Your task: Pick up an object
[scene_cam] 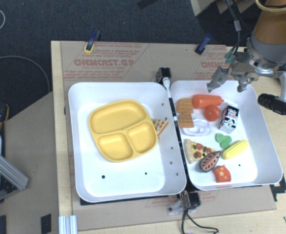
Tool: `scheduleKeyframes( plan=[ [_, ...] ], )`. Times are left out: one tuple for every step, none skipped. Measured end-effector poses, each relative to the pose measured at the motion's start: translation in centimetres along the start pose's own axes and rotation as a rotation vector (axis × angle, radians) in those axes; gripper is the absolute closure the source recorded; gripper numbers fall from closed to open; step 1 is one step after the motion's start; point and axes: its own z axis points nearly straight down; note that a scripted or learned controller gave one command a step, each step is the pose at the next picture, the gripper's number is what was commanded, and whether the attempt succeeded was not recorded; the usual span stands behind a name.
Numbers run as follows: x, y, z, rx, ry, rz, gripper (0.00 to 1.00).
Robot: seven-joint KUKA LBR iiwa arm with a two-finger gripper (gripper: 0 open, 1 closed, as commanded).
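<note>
Hovering over the far edge of the right bin (264, 145), the gripper (229, 83) hangs with its fingers spread wide and nothing between them. Nearest candidate is the orange sausage (207, 100), lying just below and slightly left of it in the camera view, long axis left-to-right. Arm enters from upper right, wrist pointed downward

Yellow tray (121, 130) — white bins (79, 145); red tomato (211, 113), black-and-white carton (229, 119).
</note>
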Motion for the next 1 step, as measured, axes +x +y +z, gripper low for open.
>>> scheduleKeyframes(
  plan=[
    [0.01,0.20,-0.66,-0.012,-0.001,-0.002,0.00]
  ],
)
